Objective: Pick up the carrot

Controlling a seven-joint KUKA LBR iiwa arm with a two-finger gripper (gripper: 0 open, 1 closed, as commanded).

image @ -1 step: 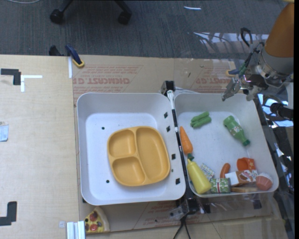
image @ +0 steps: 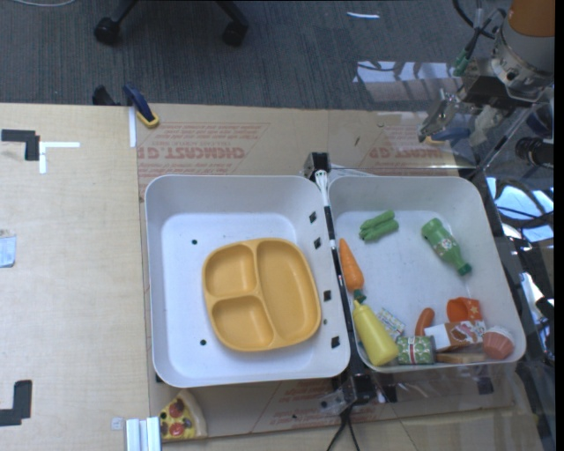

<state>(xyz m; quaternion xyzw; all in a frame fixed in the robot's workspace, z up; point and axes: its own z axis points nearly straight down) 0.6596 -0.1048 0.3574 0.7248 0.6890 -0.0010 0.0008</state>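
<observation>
Lying in right bin: carrot

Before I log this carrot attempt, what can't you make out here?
- Claw, camera view: blurred against clutter, its state unreadable.
- Arm: cut off by the top edge.
- Packets in the right bin corner: overlapping, labels too small.
- Carrot: against the bin wall, far side hidden.

Grey carpet is seen left of the claw, with chair legs farther left. A wooden bench is spread below-left, cardboard laid nearer.
</observation>
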